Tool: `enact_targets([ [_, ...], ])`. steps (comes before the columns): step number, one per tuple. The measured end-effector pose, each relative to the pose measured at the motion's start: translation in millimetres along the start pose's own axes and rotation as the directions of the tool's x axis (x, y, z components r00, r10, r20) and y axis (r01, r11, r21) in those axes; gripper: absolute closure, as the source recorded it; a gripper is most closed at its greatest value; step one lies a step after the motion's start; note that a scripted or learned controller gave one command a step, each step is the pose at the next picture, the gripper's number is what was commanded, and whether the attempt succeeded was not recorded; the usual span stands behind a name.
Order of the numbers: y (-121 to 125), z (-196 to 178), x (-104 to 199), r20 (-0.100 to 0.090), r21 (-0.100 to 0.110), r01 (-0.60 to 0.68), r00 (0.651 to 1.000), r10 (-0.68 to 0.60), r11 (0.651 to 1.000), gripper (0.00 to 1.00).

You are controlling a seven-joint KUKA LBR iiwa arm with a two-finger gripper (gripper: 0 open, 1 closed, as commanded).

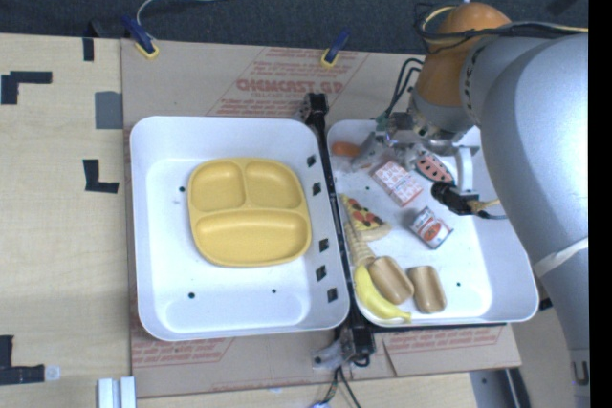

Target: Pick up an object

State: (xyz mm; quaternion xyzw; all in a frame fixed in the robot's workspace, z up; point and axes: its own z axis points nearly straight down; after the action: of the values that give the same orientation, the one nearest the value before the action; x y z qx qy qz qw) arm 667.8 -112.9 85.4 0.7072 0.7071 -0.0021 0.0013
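The grey arm [535,139] leans over the right bin [497,296], its gripper [387,140] low at the bin's far left corner; whether it's wide or narrow I cannot tell. The left bin [153,234] holds a yellow divided tray [251,211]. Near the front, the banana [375,297] curves, long axis running left-right, beside two hot-dog buns [409,284]. A small can [430,227] lies tilted mid-bin.
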Motion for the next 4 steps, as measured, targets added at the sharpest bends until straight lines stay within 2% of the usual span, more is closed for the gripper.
enact_targets([
  [2, 0.5, -0.1, -13.9, -0.005, 0.002, 0.004, 1.0, -0.004, 1.0, 0.0],
  [3, 0.7, 0.1, 10.2, -0.003, -0.002, 0.002, 1.0, -0.002, 1.0, 0.0],
  [4, 0.5, 0.3, 18.4, -0.002, -0.001, 0.001, 1.0, -0.001, 1.0, 0.0],
])
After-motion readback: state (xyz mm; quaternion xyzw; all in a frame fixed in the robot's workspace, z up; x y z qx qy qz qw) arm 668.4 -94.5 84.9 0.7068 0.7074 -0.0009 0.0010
